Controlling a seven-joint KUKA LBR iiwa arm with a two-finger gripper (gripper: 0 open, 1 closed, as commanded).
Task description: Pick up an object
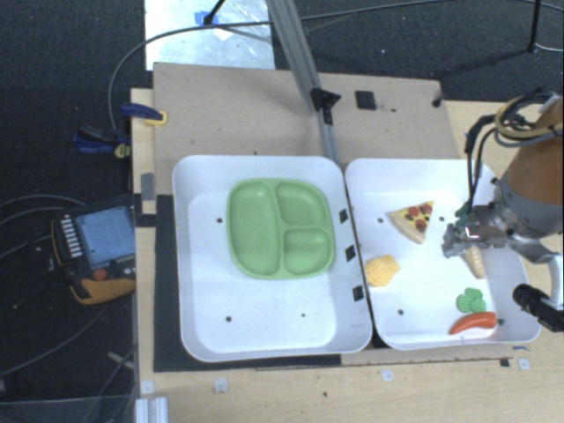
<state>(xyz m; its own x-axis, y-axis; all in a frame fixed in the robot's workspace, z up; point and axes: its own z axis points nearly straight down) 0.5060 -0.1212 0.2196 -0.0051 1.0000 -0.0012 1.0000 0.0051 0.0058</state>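
The gripper (464, 237) was found low over the right bin (401, 179), near that bin's far right side, with the grey wrist and orange-banded arm (536, 176) rising behind it toward the right edge of the view. Whether it was open or closed could not be determined; its metal end was too small and too blurred to read, and no item could be seen held in it.

Directly below the tool, touching or nearly touching its lower edge, lay a pale cone-shaped item (474, 260), pointing away from the gripper toward the near rim. Just to the tool's left, apart from it, lay a toy pizza slice (413, 220) with red and green toppings. Further left and slightly nearer the front lay a yellow corn-like piece (382, 270), close to the wall shared by the two bins. Below the tool, past the cone, a green leafy item (470, 302) sat touching or just above a red-orange piece (473, 323) in the bin's near right corner.

Well to the tool's left, the left bin (203, 324) held a green divided plate (280, 228) with three compartments, lying flat and toward the far half of that bin.

A black cable loop (483, 130) hung above the tool beside the arm
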